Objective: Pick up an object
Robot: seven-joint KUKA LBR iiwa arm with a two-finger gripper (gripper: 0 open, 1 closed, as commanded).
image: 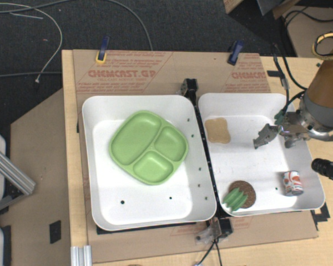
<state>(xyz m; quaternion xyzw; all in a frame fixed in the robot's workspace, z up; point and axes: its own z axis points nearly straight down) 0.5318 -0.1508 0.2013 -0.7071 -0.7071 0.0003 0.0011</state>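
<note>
A small red-and-white cylindrical can (pixel 292 183) lies on its side at the right bin's (pixel 250 107) lower right; the grey two-finger gripper (pixel 265 137) hovers mid-right, fingers spread, grasping nothing.

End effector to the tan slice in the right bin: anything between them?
Nothing: camera view shows bare white bin floor between the end effector and the tan slice.

I count two white bins (pixel 94 148), one green plate (pixel 149 147), one tan piece of bread (pixel 217 131), one brown cookie with a green thing on it (pixel 240 195), one small can (pixel 292 183) — and my one gripper (pixel 273 134).
</note>
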